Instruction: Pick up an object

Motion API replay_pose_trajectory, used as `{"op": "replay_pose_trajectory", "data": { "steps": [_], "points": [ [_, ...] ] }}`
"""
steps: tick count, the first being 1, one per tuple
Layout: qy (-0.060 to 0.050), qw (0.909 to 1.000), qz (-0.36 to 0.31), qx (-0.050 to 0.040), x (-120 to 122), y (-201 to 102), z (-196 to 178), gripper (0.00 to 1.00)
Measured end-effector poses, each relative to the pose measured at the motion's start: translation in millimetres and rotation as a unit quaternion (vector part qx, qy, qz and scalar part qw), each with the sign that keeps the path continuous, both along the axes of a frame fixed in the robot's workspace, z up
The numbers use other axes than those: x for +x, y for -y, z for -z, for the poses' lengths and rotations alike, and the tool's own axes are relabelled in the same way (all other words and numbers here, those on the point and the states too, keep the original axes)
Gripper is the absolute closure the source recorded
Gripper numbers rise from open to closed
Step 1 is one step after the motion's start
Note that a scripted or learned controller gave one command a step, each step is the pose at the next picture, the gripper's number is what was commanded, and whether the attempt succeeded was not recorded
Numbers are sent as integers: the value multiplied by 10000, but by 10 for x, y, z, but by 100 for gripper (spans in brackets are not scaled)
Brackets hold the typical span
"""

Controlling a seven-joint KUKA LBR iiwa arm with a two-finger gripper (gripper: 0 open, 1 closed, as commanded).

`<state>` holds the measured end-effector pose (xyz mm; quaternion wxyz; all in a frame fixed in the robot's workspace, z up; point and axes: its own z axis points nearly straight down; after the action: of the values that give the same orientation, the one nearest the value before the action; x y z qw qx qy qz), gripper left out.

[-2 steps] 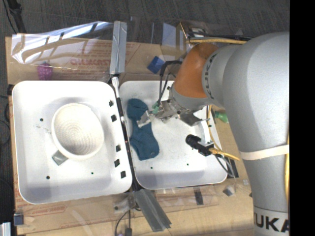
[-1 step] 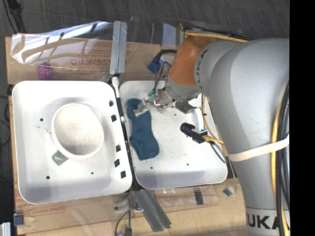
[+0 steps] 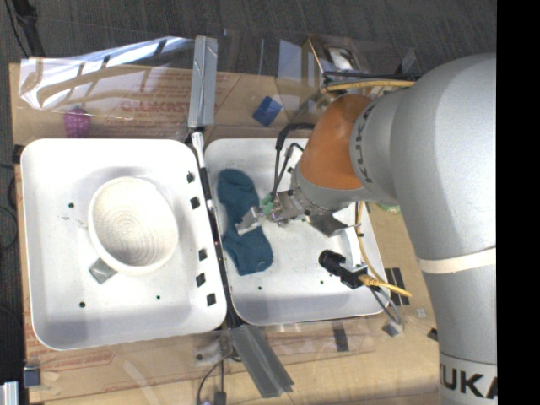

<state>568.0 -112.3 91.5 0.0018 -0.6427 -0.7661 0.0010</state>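
A dark blue cloth (image 3: 237, 191) lies crumpled along the left side of the right bin (image 3: 291, 304). My gripper (image 3: 251, 220) hangs over the cloth's middle, reaching in from the right, and its tip overlaps the fabric. Whether it touches the cloth is not visible. In the left bin (image 3: 51, 310) a white ribbed bowl-like dome (image 3: 133, 222) rests near the centre, with a small grey piece (image 3: 101, 270) at its lower left edge.
Behind the bins, on the cardboard, sit a small blue block (image 3: 267, 110) and a purple object (image 3: 78, 123). A ridge with black clips (image 3: 205, 256) divides the two bins. The arm's bulky body covers the right bin's far right side.
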Motion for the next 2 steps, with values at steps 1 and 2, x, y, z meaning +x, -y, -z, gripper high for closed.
{"op": "replay_pose_trajectory", "data": {
  "steps": [1,2],
  "points": [
    [8,10000,-52,0,618,-124,-4,0],
    [-1,10000,-83,2,621,-135,-105,100]
  ]
}}
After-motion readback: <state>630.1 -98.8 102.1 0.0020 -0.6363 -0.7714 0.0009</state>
